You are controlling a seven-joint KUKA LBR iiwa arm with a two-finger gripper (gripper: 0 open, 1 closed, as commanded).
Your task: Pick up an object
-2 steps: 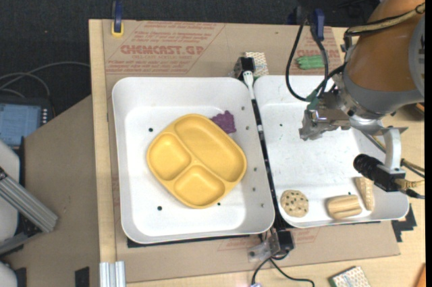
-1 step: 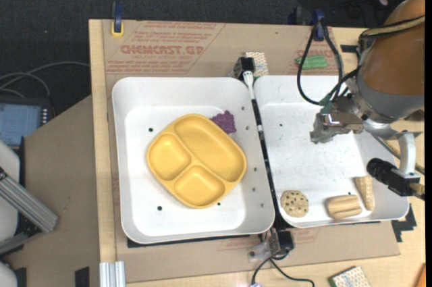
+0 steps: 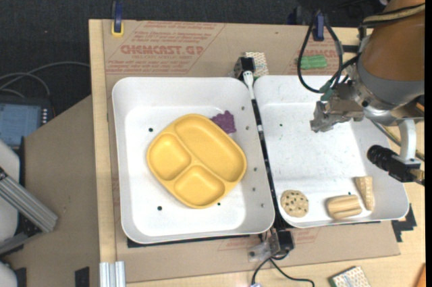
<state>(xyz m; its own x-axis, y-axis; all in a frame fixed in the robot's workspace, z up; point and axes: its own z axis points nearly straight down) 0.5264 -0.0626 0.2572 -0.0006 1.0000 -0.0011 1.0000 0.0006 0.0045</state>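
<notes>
A yellow three-compartment plate (image 3: 196, 159) lies in the left bin (image 3: 131, 110), with a small purple object (image 3: 223, 121) at its upper right edge. In the right bin (image 3: 300, 157), along the near edge, lie a round cookie (image 3: 294, 203), a tan bread roll (image 3: 343, 206) and a tan wedge-shaped piece (image 3: 365, 192). My gripper (image 3: 331, 118) hangs over the upper right part of the right bin, well apart from those objects and with nothing visible in it.
The two white bins sit side by side on a brown cardboard sheet (image 3: 162, 49) on the bench. A black cable loops above the right bin. A green tag (image 3: 313, 63) lies behind the right bin, and clamps stand at the sheet's back edge.
</notes>
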